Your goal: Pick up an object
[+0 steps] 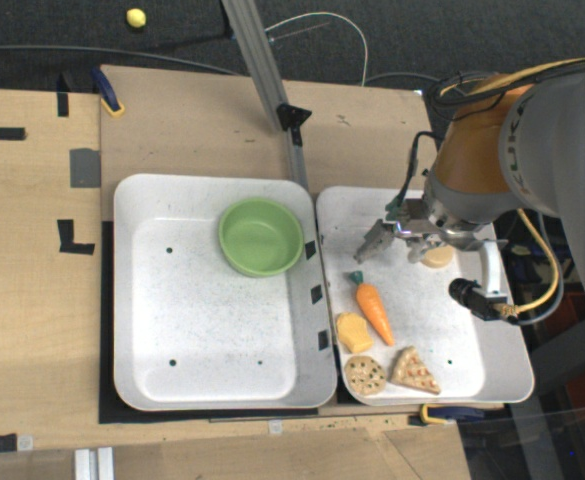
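Gripper point(397, 236) hung low over the upper part of the right bin point(492, 368), reaching in from the right under the grey arm point(557, 143) with its orange band point(472, 158). One dark finger point(372, 240) slanted down and to the left; the rest of the hand was a tangle of metal and cable, so whether the fingers stood spread or closed could not be told, and nothing was seen between them.

Far to the gripper's left, in the other white bin point(152, 348), a green bowl point(261, 236) sat upright by the upper right corner, well apart from the hand. Below the gripper and a little left, the carrot point(372, 310) lay on the bin floor, green top pointing up toward the finger, near it but not touching. Further below lay a yellow piece point(353, 331), a round cookie point(364, 374) and a pizza slice point(413, 370), clustered near the bin's lower edge. Just right of the gripper, a small pale round piece point(437, 257) rested beside the metal of the hand; contact could not be made out.

By the look of things, the task was not yet done: every object lay on a bin floor and none was lifted. The arm seemed placed for a grasp, with closing, securing and raising all left to do.
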